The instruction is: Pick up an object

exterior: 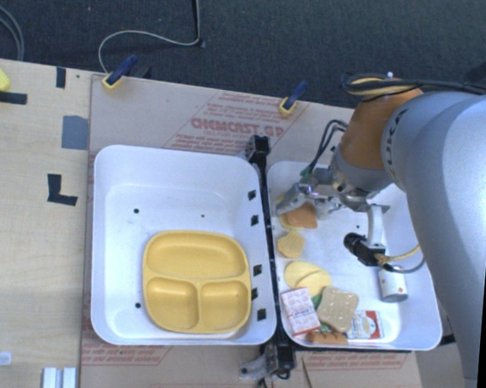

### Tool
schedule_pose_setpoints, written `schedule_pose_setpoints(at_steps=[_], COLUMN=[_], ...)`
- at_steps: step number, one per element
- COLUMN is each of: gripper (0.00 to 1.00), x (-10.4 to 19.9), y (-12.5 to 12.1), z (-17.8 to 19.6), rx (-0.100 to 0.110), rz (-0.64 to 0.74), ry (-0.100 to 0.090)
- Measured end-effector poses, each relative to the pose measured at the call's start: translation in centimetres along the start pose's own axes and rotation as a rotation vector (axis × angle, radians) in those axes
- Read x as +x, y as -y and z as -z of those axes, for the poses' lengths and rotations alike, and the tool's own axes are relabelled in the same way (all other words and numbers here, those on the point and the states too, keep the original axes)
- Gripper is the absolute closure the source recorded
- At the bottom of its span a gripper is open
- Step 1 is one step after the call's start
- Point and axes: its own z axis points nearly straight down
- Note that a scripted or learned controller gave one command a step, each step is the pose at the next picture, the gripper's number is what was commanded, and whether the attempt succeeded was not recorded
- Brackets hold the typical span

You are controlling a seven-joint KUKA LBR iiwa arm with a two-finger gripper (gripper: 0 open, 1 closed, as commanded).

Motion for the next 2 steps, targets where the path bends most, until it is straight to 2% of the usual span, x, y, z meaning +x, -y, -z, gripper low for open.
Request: schedule_pose_setpoints(at_steps=[1,2], gripper=[0.0,0.0], x=[0.1,0.1], y=[-0.1,-2.3], z=[0.0,-0.1], rx=[0.0,0.004], rz=[0.0,0.001], ry=[0.0,0.0])
